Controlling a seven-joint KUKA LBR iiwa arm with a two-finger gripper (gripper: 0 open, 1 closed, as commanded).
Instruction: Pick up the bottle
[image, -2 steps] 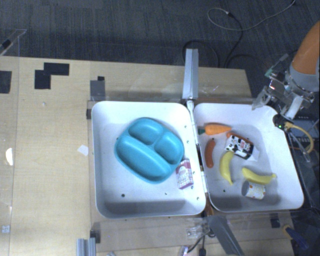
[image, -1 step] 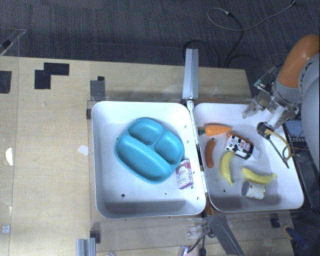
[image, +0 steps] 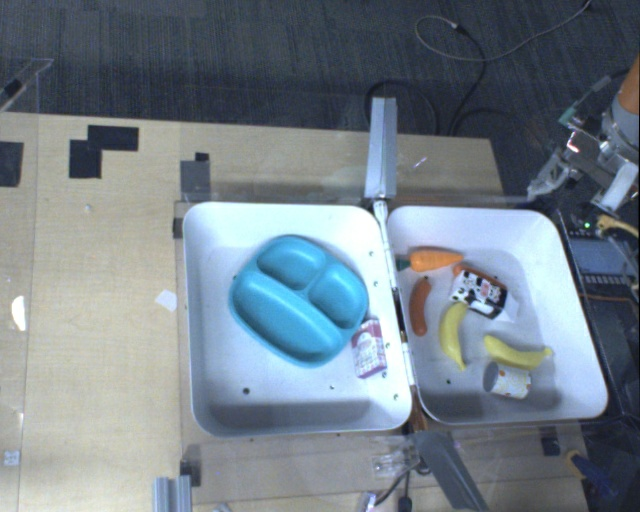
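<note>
- Small clear plastic bottle with pink label (image: 369, 349): lying in left white bin (image: 205, 300), near its right wall, just beside blue divided plastic plate (image: 300, 297)
- Gripper (image: 585, 165): at upper right, beyond right white bin (image: 565, 260); state cannot be told

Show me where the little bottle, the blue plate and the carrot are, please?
bottle (image: 369, 349), camera view, on its pink label, mid-body.
blue plate (image: 300, 297), camera view, on the ridge between its compartments.
carrot (image: 437, 260), camera view, on the middle of its orange body.
</note>
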